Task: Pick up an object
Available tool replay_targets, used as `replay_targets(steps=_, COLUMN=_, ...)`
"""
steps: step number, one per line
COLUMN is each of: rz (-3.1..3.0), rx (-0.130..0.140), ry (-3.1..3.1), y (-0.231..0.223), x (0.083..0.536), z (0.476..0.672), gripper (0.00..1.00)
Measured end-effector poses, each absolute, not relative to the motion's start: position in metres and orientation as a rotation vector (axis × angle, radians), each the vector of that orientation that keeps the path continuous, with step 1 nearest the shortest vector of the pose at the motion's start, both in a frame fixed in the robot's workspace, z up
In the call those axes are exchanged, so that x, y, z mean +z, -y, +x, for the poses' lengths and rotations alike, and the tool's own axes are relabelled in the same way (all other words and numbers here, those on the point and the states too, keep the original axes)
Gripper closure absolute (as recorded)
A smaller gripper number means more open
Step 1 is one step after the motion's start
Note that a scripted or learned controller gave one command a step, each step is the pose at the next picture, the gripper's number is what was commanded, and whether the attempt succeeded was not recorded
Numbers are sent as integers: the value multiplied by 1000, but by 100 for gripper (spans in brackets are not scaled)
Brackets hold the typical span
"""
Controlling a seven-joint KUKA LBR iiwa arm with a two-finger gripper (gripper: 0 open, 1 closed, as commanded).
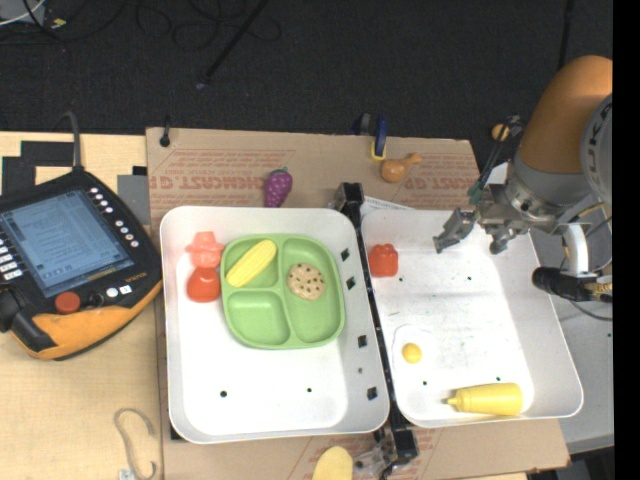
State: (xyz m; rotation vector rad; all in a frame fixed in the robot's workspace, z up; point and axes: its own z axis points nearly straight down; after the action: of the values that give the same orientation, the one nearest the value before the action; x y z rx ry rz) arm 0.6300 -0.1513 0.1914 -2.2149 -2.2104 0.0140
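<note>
In the right bin (pixel 560 368) lie three things I could take. A small red block (pixel 383 260) sits near the bin's upper left corner, close to the divider between the bins. A little yellow round piece (pixel 411 352) lies lower, on the left side of the floor. A yellow bottle (pixel 487 399) lies on its side along the near wall, its nozzle pointing left.

My arm (pixel 565 118) comes in from the right, the orange band high above the bin's far right corner, the wrist bent down toward the bin. My gripper (pixel 477 230) hangs over the upper middle of the right bin, fingers spread wide with nothing between them: one finger (pixel 450 232) points left and down, the other sits to its right. It is well apart from the bottle and the yellow piece, and the red block lies off to its left.

In the left bin (pixel 190 388) a green tray (pixel 262 320) with three compartments holds a yellow corn-like piece (pixel 249 262) in the upper left one and a cookie (pixel 306 281) in the upper right one. An orange-red figure (pixel 204 266) stands just left of the tray. Behind the bins, on cardboard (pixel 220 168), lie a purple grape bunch (pixel 277 186) and an orange-brown toy (pixel 398 167). A pendant (pixel 70 258) rests on the bench at far left.
</note>
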Motion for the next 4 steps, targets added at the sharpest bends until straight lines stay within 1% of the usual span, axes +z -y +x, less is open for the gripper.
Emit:
replay_targets(steps=1, rz=-2221, rx=1, ry=2221, y=152, x=200, z=633, gripper=0)
replay_targets(steps=2, rz=-2217, rx=5, ry=2219, y=153, x=155, z=628, gripper=0)
replay_targets(steps=3, rz=-2216, rx=5, ry=2220, y=153, x=109, z=633, gripper=0)
replay_targets(steps=4, rz=-2214, rx=3, ry=2224, y=151, x=86, z=633, gripper=0)
